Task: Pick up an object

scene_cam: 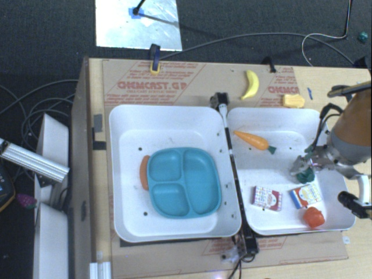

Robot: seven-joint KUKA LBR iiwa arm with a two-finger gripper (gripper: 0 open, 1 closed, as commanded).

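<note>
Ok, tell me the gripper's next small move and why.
Probably a short drop straight down. The gripper sits low in the right bin, just above the small carton, with the tomato beyond it. No object is visibly held, so closing in on the nearest item seems sensible.

Carrot (254, 140) lying slantwise, far side of right bin (273, 118), untouched

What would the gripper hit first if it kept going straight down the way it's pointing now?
Probably the bare floor of the right bin. The gripper points down over white floor just above the small carton, though depth is hard to judge from this slanted view.
</note>
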